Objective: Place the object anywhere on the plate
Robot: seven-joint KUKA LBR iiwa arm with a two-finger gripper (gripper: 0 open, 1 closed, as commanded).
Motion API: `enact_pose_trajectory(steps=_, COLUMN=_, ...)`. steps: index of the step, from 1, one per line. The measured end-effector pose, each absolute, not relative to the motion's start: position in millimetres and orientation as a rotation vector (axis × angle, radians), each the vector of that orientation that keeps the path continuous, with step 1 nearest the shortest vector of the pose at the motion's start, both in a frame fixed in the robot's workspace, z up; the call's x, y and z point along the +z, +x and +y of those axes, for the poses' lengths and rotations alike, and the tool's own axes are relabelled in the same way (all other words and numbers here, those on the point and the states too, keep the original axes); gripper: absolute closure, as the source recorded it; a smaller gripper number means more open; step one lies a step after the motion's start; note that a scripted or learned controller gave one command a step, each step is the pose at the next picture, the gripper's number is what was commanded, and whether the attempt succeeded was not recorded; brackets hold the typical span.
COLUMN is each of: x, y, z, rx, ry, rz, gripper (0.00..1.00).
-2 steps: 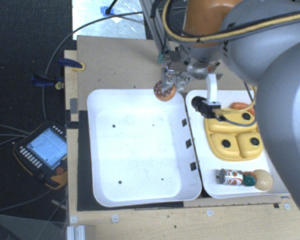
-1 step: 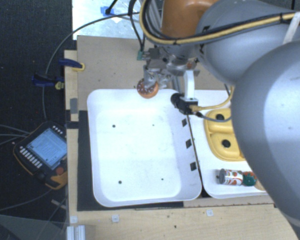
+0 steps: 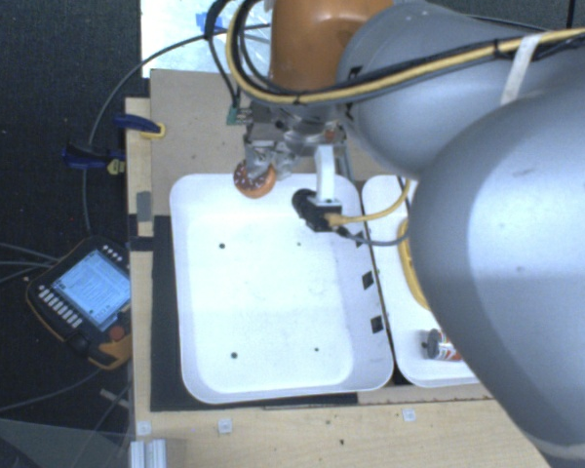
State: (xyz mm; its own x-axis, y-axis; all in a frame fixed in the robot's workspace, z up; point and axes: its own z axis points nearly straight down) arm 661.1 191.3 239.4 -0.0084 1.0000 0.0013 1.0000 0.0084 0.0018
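— Orange-brown lump (image 3: 254, 179): where is it, and does the gripper (image 3: 266, 160) have it?

— It sits right at the gripper's tip, over the back rim of the left bin (image 3: 263, 378), near that bin's far left corner. The two look in contact, but whether the gripper is clamped on it or spread I cannot tell; the wrist hides that part.

— Which way does it point?

— No clear long axis. It looks roundish and speckled, so no heading can be read.

— And the arm's pose?

— The orange band (image 3: 317, 22) sits above the wrist, which points down and slightly left. The grey arm (image 3: 487, 164) sweeps in from the right, covering most of the right bin (image 3: 416, 367). Yellow and black cables (image 3: 236, 52) loop beside the wrist, and a white bracket with a black fitting (image 3: 312, 208) hangs just right of the gripper.

— The plate?

— A yellow curved rim (image 3: 409, 271) shows in the right bin, well apart from the lump. A small metallic item (image 3: 433, 343) lies near that bin's front edge.
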Motion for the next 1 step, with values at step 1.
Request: enact_pose_trajectory(steps=1, x=240.3, y=661.5, z=188.8, rx=0.003, ry=2.214, rz=2.227, gripper=0.0)
